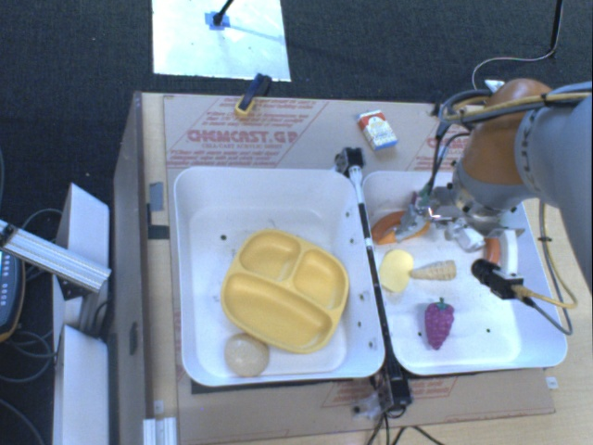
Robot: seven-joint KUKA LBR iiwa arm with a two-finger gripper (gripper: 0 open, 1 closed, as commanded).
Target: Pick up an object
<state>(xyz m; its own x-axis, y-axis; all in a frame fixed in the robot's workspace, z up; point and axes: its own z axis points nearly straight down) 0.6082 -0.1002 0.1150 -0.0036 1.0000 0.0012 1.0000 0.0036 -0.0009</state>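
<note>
**Arm low over the right bin, among the toy food**

Nearest me, at the front of the left bin (199,248), a pale round ball (246,354) sits touching the front edge of a yellow divided plate (285,289), which lies at a slant across the bin floor. In the right bin (547,346), a purple bunch of grapes (438,323) lies toward the front. Behind it, a pale yellow round piece (396,270) and a cream corn cob (435,270) rest side by side. Farther back, an orange slice (390,227) lies near the divider, and the pincer (435,213) hangs just beside it; whether it is clenched or released I cannot tell. At the far end, on the desk (278,133), lie a small red and white box (377,129) and a yellow-tipped black tool (252,95).
</note>
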